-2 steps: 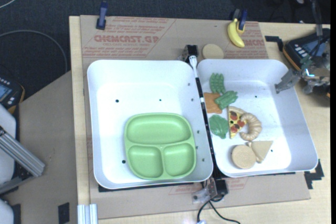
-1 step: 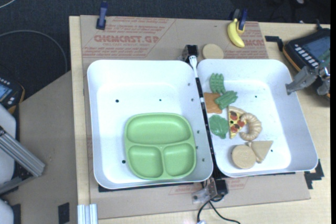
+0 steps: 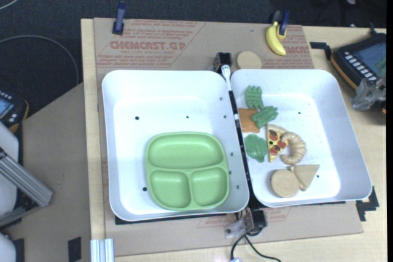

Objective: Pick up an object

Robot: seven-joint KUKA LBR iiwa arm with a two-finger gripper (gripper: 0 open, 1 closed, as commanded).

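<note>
Toy food point(image 3: 274, 143) hugs right bin's point(image 3: 344, 132) left wall; right half open.

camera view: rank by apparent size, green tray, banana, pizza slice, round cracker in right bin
1. green tray, by far largest
2. banana
3. pizza slice and round cracker: look about alike, not ranking them

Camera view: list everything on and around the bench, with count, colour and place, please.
Bins: two, white, side by side on the bench.
Divided plate: one, green, left bin.
Leafy toy pieces: three, green, right bin near the divider.
Pizza slice: one, right bin centre.
Croissant-like piece: one, tan, beside the pizza slice.
Round disc: one, tan, right bin front.
Wedge: one, tan, beside the disc.
Banana: one, yellow, bench behind the right bin.
Round disc on the bench: one, tan, behind the bins.
</note>
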